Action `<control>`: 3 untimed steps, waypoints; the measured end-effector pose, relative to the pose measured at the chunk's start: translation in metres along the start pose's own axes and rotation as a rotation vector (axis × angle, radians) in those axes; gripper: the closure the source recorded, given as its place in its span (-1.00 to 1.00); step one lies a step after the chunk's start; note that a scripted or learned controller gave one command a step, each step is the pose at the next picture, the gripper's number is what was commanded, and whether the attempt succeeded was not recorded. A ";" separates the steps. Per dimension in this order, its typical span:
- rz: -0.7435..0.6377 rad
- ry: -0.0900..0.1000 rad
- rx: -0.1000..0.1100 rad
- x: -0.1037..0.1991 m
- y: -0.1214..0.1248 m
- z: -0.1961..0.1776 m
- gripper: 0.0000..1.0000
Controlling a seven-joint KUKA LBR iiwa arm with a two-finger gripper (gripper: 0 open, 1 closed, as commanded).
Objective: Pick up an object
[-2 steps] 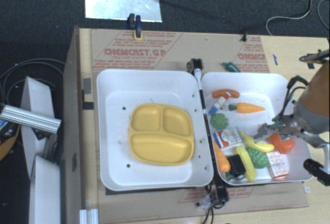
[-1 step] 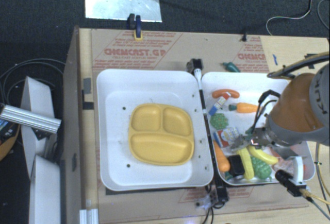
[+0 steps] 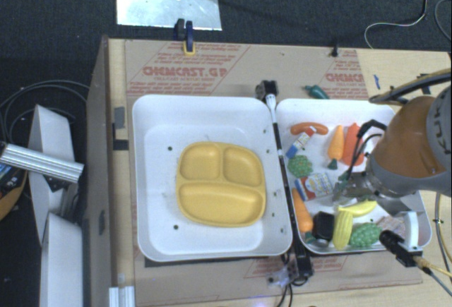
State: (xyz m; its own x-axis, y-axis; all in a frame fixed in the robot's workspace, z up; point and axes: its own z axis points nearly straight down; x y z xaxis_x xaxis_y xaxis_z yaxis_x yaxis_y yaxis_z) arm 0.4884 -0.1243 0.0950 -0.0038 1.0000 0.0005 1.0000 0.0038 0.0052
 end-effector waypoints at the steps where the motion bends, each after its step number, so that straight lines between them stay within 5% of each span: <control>1: 0.002 -0.002 0.002 -0.034 0.031 -0.077 1.00; 2: 0.000 -0.001 0.001 -0.009 0.042 -0.164 1.00; 3: 0.000 -0.001 0.005 -0.019 0.094 -0.091 1.00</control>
State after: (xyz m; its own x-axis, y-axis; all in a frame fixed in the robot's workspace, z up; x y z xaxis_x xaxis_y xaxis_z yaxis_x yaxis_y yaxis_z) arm 0.5820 -0.1428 0.1863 -0.0043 1.0000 -0.0005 1.0000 0.0043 0.0007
